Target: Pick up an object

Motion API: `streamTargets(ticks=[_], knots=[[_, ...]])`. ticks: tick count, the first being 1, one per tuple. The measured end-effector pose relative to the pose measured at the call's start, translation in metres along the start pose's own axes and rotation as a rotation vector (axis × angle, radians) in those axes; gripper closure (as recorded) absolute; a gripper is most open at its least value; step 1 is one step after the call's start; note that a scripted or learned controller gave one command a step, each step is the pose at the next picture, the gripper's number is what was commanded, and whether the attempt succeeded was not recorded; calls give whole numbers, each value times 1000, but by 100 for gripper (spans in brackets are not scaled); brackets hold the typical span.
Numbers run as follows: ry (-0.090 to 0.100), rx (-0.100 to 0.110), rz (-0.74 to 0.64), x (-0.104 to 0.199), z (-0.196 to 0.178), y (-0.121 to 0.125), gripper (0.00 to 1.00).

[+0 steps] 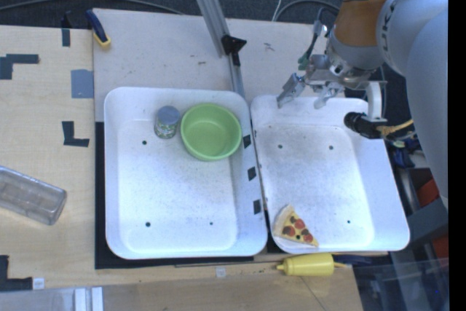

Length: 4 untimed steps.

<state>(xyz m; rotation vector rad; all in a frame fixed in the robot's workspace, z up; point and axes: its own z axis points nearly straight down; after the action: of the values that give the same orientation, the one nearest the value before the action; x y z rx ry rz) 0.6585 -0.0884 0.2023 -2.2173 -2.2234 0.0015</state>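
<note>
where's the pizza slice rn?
The pizza slice lies in the right bin, at its near-left corner, just above the yellow bottle on the bench edge.

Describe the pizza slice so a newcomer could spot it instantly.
Start at the right bin of the two white ones, then go to its near left corner. The pizza slice lies flat there: a small yellow wedge with red dots, unlike the plain yellow bottle lying outside the bin's near rim.
</note>
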Motion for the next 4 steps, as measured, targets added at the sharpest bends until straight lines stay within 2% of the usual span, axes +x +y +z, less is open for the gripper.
streamTargets(ticks=[1, 2, 3, 4], knots=[[0, 0, 0, 0, 0, 0, 0], [-2, 6, 1, -4, 61, 5, 0], [-2, 2, 0, -3, 115, 4, 0], [-2, 0, -1, -3, 102, 5, 100]])
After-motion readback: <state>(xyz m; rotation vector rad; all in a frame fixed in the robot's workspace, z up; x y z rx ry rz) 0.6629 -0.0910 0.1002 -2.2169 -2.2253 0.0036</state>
